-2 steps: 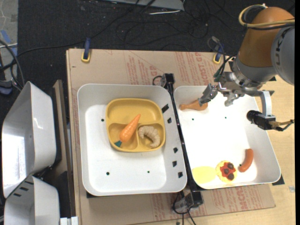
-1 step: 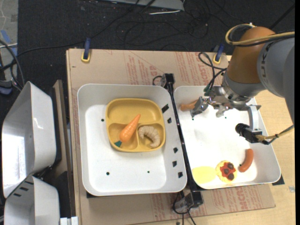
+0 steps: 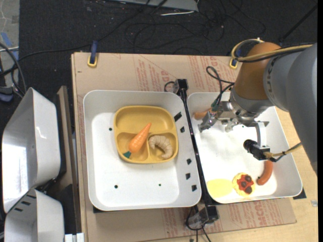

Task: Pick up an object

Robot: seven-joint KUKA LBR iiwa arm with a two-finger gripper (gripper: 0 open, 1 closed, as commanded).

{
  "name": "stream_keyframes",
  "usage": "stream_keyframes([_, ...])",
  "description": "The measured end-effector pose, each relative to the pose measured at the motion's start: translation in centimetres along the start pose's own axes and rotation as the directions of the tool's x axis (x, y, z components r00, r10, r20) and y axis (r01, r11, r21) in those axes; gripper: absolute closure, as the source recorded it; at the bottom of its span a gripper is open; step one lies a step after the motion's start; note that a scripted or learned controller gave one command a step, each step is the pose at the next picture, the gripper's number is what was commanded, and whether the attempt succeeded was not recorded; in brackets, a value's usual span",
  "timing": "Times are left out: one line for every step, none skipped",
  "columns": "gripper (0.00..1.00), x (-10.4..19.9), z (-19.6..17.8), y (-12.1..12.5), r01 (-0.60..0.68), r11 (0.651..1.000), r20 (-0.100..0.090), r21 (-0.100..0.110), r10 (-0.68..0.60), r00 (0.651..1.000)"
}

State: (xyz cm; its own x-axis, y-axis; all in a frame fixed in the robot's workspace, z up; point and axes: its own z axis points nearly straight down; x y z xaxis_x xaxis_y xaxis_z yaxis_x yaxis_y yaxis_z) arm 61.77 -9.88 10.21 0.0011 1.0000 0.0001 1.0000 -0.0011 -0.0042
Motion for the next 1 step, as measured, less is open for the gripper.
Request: stream_keyframes([1.00, 0.00, -1.41, 0.13, -0.001, 1.000, 0.000, -0.005, 0.001, 1.000])
